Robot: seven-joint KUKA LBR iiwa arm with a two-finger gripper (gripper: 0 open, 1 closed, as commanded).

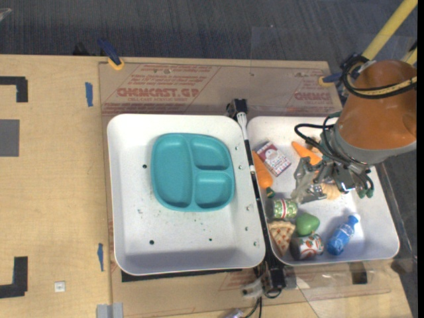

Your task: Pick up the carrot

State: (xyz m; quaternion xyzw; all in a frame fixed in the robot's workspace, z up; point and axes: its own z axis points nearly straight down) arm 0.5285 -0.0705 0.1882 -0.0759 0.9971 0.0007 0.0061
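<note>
In the left half of the frame a shallow white bin (126,197) was seen, and a teal divided plate (193,171) with three compartments was laid in its middle. Small dark specks were scattered on the floor of this bin.

To the right, touching it along a dark central divider, the second white bin (384,234) was placed. At its left wall an orange, elongated piece (263,175) was lying; whether it was a carrot could not be told. Just right of it a small red and white packet (273,158) was seen. Lower down, a green-labelled can (285,209), a green rounded object (307,224), a red and white can (307,246) and a blue bottle (342,235) were gathered near the bottom of the bin.

The carrot (306,150) was seen in the upper middle of the right bin as a short, bright orange, tapered shape, partly hidden under the arm.

The gripper (313,185) was lowered into the right bin, below the carrot and above the green-labelled can. Its metallic fingers (303,181) appeared spread apart, and nothing was seen between them.
</note>
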